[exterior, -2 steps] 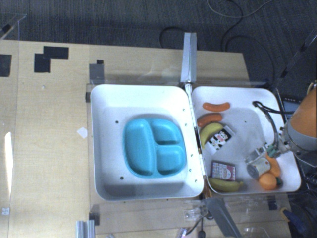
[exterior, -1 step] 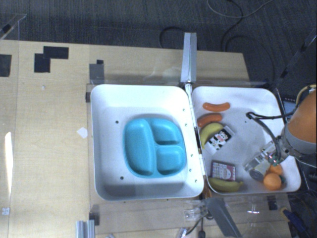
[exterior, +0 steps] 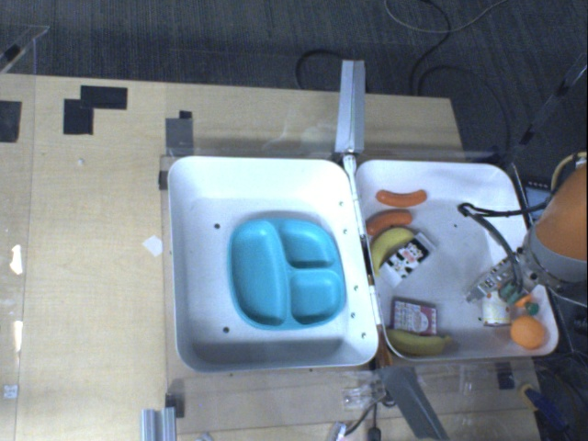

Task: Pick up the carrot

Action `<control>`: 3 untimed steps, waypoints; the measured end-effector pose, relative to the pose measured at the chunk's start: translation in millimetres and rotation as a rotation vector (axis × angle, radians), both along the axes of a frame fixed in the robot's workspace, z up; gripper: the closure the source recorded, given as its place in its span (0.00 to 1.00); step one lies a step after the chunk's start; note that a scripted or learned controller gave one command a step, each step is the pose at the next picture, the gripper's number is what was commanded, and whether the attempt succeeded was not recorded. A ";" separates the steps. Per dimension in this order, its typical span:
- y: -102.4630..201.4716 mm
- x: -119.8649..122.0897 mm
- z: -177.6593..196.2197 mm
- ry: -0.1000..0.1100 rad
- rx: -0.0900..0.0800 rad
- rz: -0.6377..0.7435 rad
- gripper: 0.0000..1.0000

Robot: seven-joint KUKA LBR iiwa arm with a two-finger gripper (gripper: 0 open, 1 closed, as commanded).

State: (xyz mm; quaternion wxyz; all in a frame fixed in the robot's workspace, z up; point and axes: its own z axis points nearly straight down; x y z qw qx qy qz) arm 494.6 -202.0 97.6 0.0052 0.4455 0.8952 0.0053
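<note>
Wooden bench (exterior: 92, 274) under two white bins. Blue tray (exterior: 285, 271) in the left bin (exterior: 197, 209). Lots of toys in the right bin (exterior: 455, 265).

Likely carrot (exterior: 401, 197): long, orange, lying flat near the far wall of the right bin. Just in front of it, a darker orange look-alike (exterior: 390, 220), so hard to be sure which of the two is the carrot.

Gripper (exterior: 501, 288) low at the near right side of the same bin, well apart from the carrot. Wide or narrow? Cannot tell.

To do this step well: lift up first, cross the bin to the far left part, turn to pinch across the thin middle of the carrot, then come straight down. Stay off the bin wall behind it.

Things around: banana (exterior: 390, 243) touching the look-alike, a black and white pack (exterior: 408, 254) beside that, a pink box (exterior: 413, 316), a second banana (exterior: 418, 342) at the near wall. Right by the gripper, a small white thing (exterior: 494, 310) and an orange ball (exterior: 529, 333), easy to bump on the way up. Black cable (exterior: 482, 217) lying across the path too.
</note>
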 end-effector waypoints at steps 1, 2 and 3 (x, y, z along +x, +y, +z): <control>0.8 1.6 8.1 -0.001 0.002 0.000 1.00; 0.8 1.6 8.0 -0.001 0.002 0.000 0.00; 33.7 95.9 -8.6 -0.001 -0.011 0.278 0.00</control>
